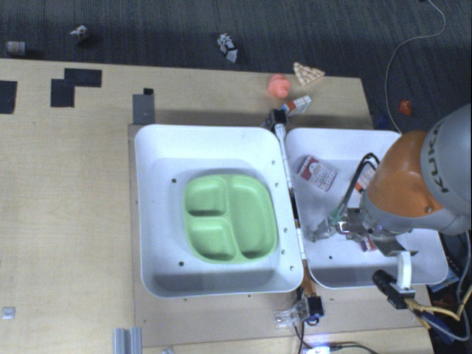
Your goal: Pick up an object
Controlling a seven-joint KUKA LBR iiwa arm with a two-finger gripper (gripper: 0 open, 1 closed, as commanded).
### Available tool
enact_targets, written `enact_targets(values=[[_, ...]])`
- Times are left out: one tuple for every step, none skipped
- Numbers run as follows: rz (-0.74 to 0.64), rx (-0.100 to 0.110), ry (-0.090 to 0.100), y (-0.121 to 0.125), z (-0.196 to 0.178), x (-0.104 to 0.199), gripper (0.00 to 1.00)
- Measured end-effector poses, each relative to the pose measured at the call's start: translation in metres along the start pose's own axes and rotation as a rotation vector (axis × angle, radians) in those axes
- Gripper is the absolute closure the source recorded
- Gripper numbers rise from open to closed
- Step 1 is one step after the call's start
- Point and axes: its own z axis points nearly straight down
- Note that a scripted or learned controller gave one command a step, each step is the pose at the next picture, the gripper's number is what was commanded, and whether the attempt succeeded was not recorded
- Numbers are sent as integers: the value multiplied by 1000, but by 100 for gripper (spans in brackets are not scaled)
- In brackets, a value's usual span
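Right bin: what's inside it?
The right bin holds a red-and-white packet near its far left corner, lying flat. The gripper hangs low over the bin's middle. The arm covers the right half, so anything there is hidden.

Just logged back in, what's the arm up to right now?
The arm is reaching into the right bin, with its end effector low near that bin's left side. A small red-and-white packet lies further back in the same bin, apart from it. The left bin holds a green divided tray, untouched.
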Motion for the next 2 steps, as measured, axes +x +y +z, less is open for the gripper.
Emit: enact_targets(values=[[-1,-6,-1,2,-11,0,100],[0,-2,-5,35,-1,-94,100]])
